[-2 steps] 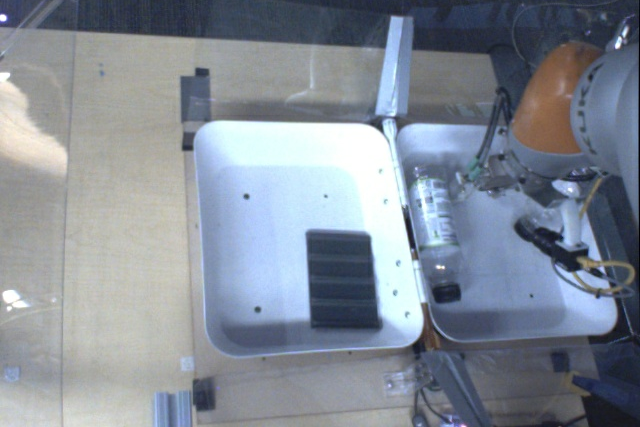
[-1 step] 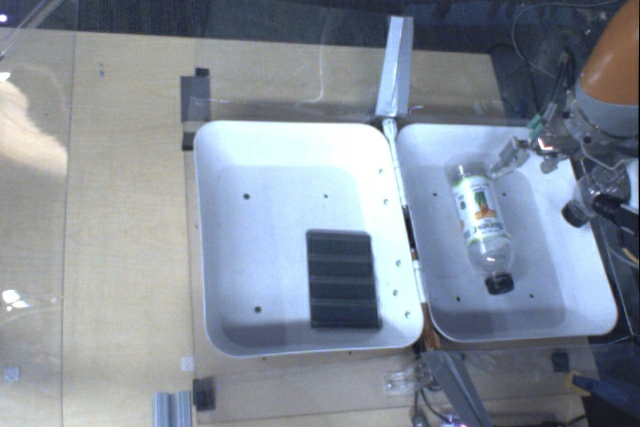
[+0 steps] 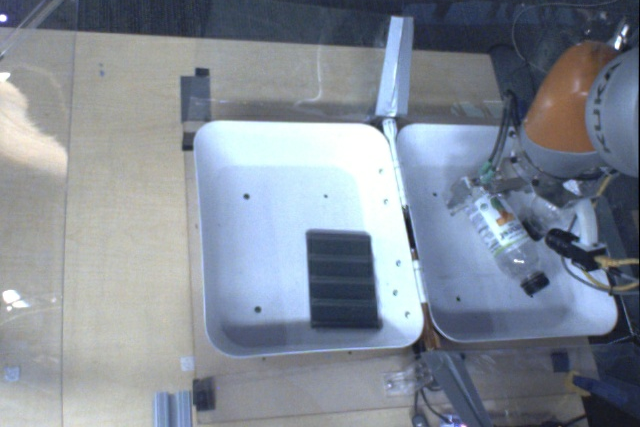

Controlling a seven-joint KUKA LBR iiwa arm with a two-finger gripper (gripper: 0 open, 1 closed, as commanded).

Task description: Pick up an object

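Observation:
A clear plastic bottle point(image 3: 503, 233) with a white label and a black cap lies slantwise in the right bin point(image 3: 450, 315), cap toward the front right. My gripper point(image 3: 495, 180) hangs from the orange-banded arm just over the bottle's far end, near the bin's middle. Whether it touches the bottle is unclear. In the left bin point(image 3: 250, 165), a black ribbed rectangular block point(image 3: 342, 279) lies flat near the front right corner.
A grey divider strip point(image 3: 394, 65) stands behind the seam between the bins. Cables point(image 3: 590, 260) trail along the right bin's right side. A clear sheet point(image 3: 40, 165) covers the bench at the left.

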